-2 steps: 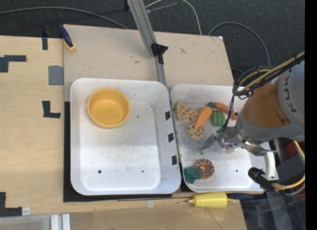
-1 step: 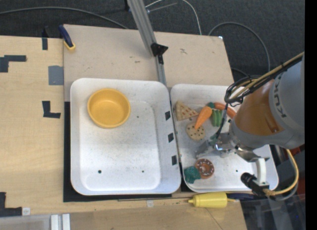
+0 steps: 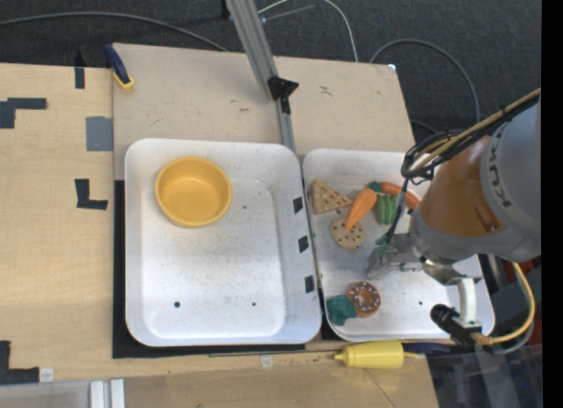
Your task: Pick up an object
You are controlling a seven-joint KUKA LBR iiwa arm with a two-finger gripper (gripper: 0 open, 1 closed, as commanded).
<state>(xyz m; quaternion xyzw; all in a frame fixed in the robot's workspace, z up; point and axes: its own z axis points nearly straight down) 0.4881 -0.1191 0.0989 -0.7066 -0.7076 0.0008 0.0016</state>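
My gripper (image 3: pixel 380 264) hangs over the right bin (image 3: pixel 327 167), just right of the round cookie (image 3: pixel 348 235) (jaw state: I cannot tell). Risk: the carrot (image 3: pixel 359 207) crowds the cookie, so descending could nudge both instead of seating either.

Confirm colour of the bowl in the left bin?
Yellow. The bowl sits in the left bin, clear in the camera view.

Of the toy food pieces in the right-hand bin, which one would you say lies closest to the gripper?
The round cookie lies closest, just left of the gripper. The doughnut sits further below, and the waffle wedge further up-left.
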